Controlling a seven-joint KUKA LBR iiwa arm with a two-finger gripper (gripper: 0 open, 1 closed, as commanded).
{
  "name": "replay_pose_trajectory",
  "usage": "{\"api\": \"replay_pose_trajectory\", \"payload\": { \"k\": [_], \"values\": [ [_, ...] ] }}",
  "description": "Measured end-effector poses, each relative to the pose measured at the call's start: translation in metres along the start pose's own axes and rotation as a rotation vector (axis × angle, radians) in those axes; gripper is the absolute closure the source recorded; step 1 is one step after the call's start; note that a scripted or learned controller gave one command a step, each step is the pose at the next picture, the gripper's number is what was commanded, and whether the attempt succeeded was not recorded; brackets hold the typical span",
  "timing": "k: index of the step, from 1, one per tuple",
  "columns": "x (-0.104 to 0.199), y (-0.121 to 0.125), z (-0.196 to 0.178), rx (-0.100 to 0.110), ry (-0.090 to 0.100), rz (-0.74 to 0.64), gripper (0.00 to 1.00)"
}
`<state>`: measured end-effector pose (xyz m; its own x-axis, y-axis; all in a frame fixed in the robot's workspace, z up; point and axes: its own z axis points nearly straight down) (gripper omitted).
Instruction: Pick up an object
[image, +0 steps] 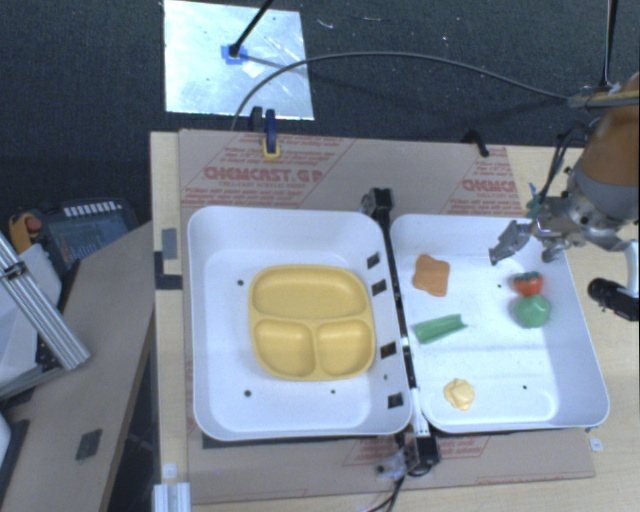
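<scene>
Wooden tabletop (120, 330) with two white bins. Left bin (215, 250) with yellow divided tray (308, 322). Right bin (570, 385) with orange piece (431, 275), green pod (438, 327), yellow piece (459, 393), tomato (529, 283), green ball (532, 311). Hand (528, 245) above tomato, fingers spread, holding nothing.

left bin (215, 300): white | tray (310, 321): pale yellow | right bin (570, 375): white | far-left piece (432, 275): orange | centre piece (439, 327): green | near piece (459, 393): yellow | right pieces: red-orange (529, 284), green (532, 312) | board (330, 165): tan, red lettering
</scene>
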<state>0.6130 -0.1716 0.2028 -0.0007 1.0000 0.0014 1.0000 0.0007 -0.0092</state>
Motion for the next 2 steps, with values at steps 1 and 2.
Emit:
{"api": "replay_pose_trajectory", "payload": {
  "k": [1,2],
  "values": [
    [0.000,0.003,-0.006,-0.011,-0.002,-0.002,0.00],
    [-0.001,0.003,0.056,-0.006,-0.001,-0.001,0.00]
  ]
}}
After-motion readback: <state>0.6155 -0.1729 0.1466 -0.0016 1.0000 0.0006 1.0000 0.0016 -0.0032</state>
